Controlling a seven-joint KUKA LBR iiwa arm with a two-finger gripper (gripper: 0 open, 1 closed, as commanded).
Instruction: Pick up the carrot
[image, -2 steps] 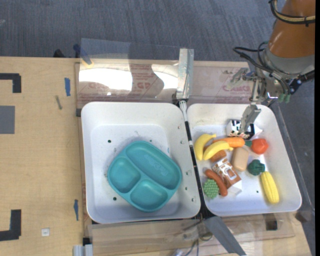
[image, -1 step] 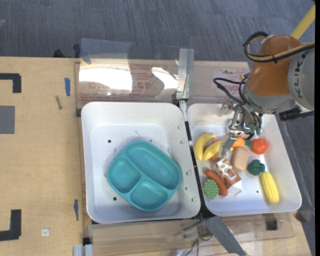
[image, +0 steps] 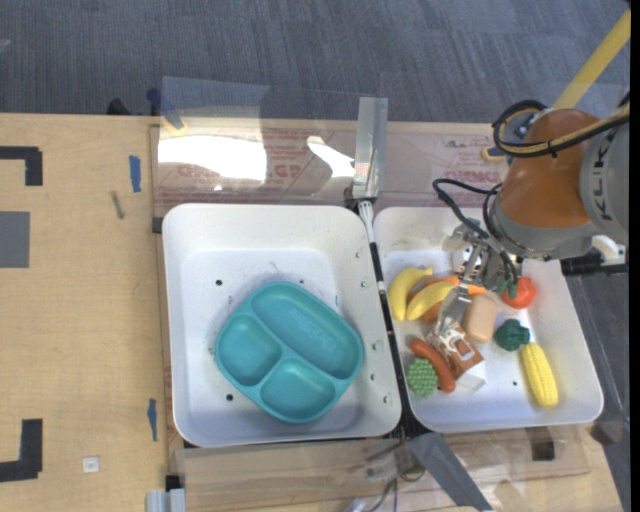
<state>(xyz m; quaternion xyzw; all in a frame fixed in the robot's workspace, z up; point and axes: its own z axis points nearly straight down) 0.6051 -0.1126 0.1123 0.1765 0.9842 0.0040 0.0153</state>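
Note:
The carrot (image: 452, 301), a thin orange piece, lies slantwise in the right bin (image: 580, 400) between the yellow bananas (image: 420, 290) and a beige block (image: 481, 320). My gripper (image: 482, 272) hangs over the back middle of that bin, just above and right of the carrot's upper end. It looks open, with nothing held between its fingers. The grey arm with its orange band (image: 545, 180) reaches in from the upper right.
The right bin also holds a red tomato (image: 519, 292), green broccoli (image: 512, 335), a corn cob (image: 540, 375), a red sausage (image: 434, 362) and a green berry (image: 422, 379). A teal divided plate (image: 288, 350) lies in the left bin (image: 190, 300).

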